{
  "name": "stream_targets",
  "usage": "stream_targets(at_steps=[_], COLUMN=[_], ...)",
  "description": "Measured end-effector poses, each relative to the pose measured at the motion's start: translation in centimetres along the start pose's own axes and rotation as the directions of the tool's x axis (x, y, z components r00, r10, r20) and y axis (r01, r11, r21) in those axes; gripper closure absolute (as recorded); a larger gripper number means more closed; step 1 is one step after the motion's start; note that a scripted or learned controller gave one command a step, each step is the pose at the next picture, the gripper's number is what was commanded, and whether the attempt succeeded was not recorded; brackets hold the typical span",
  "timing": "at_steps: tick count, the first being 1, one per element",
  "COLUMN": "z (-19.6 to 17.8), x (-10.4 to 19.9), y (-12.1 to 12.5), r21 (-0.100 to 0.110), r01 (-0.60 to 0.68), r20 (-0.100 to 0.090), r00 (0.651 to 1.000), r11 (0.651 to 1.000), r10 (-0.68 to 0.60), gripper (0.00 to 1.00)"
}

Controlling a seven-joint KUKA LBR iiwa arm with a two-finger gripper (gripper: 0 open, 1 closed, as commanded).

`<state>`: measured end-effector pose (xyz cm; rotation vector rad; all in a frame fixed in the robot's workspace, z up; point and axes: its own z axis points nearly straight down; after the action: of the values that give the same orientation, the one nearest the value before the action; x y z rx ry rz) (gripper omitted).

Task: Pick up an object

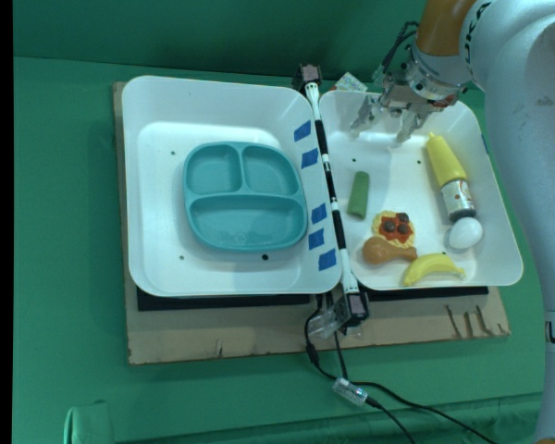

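Mustard bottle [447,164]: yellow, smooth plastic, tapered, lying just below-right of pincer.
Green pickle [358,194]: matte, oblong, below pincer.
Pincer [385,124]: fingers spread apart, nothing btwn them.

You see the gripper [385,125] hanging over the far end of the right bin [499,257], fingers spread with nothing between them. Nearer you in that bin lie a green pickle [358,194], yellow mustard bottle [447,167], egg [463,234], small pizza [394,228], drumstick [385,252] and banana [433,268]. The left bin [157,248] holds a teal divided plate [244,196].
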<state>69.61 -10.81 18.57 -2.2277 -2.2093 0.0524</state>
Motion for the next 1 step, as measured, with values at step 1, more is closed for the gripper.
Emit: stream_targets(at_steps=[1], z=[0.00], x=[0.02], y=[0.00], r21=[0.000], r01=[0.000], r20=[0.000], r00=[1.000], r11=[1.000], r10=[0.000], gripper=[0.00])
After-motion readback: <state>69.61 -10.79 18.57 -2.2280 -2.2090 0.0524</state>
